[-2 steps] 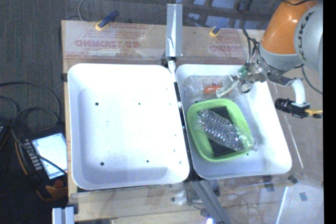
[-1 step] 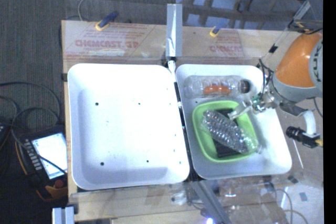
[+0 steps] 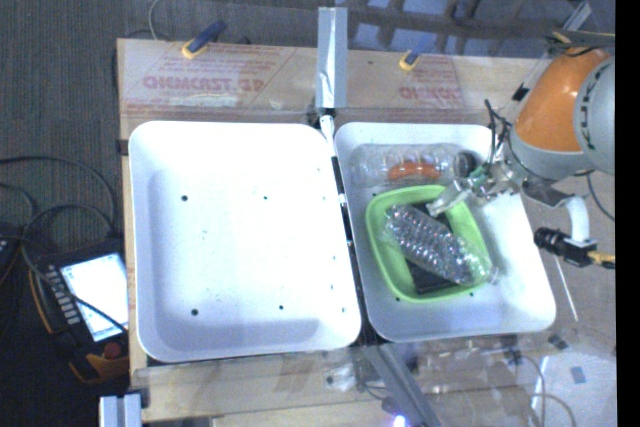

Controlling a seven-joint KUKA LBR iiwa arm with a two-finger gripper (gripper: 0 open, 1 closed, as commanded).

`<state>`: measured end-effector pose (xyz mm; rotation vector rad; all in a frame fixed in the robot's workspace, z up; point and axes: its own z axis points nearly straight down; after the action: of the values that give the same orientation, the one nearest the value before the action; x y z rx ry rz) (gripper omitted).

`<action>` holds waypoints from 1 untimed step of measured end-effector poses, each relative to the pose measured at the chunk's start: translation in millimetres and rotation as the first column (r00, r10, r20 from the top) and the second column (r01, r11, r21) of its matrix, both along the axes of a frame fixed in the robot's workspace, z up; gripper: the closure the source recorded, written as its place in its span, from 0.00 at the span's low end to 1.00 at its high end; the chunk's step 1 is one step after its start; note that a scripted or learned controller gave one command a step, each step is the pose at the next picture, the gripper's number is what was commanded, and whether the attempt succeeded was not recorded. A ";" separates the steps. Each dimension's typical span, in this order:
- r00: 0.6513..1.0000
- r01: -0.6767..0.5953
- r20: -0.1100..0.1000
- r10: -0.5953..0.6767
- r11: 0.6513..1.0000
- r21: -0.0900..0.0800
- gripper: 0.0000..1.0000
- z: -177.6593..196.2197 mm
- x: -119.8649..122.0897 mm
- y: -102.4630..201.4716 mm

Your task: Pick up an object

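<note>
- At the far left, on the grey carpeted floor point(image 3: 60, 35), a handheld control pendant with a lit screen point(image 3: 85, 295) lies at about 8 o'clock from the tabletop, with dark cables looping near it.
- The light wooden tabletop point(image 3: 230, 80) carries two shallow white plastic bins side by side; two yellow-and-blue clamps point(image 3: 203, 38) grip its far edge toward 12 o'clock.
- The left white bin point(image 3: 240, 235) has a bare floor with a few small dark dots.
- A grey metal upright post point(image 3: 330, 55) stands at 12 o'clock of the seam where the two bins meet.
- The right white bin point(image 3: 520, 285) holds the things for the task: a green rectangular plastic tray point(image 3: 385, 245) sits near its middle.
- Inside the green tray lies a crinkled clear plastic bottle with a dark patterned look point(image 3: 435, 240), pointing from 10 o'clock to 4 o'clock.
- Just beyond the tray, toward 12 o'clock, lies a clear plastic bottle with an orange part point(image 3: 410, 165), against the bin's far wall.
- The pincer point(image 3: 475, 185) hangs over the right bin at the tray's 1 o'clock corner, close to the crinkled bottle's upper end; I cannot tell how it is set or whether it touches anything.
- The grey arm with its orange band point(image 3: 560, 110) reaches in from 3 o'clock.
</note>
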<state>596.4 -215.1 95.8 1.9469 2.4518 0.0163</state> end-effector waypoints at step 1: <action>0.979 -0.202 -0.005 0.202 0.979 -0.004 0.00 0.1 43.6 -6.5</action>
<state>639.9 -221.6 95.9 1.6884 2.6384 0.0077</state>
